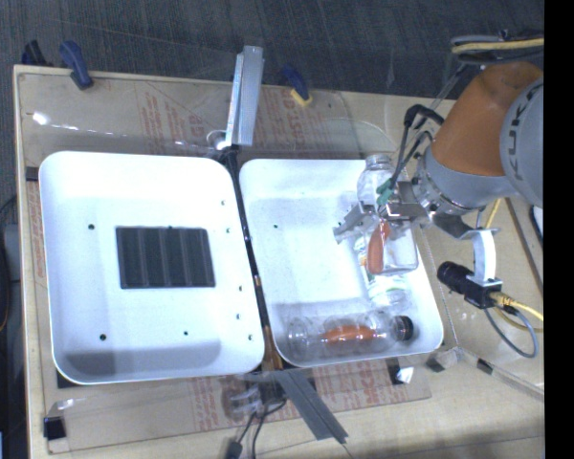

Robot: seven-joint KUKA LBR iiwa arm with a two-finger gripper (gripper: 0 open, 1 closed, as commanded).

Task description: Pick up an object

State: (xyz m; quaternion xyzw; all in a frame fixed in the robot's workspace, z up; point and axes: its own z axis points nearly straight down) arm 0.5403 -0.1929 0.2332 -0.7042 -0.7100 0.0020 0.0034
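Clear plastic bottles in the right bin (268, 256), gripper (378, 220) low over one.
One bottle (387, 247) lies at three o'clock, another (349, 331) at six; light, slick, crushable, best gripped across the body. Whether the fingers stand wide or closed, I cannot tell.

Red printed lettering on bench sheet (153, 113) too small to read; arm (521, 122) shows partial "KU".
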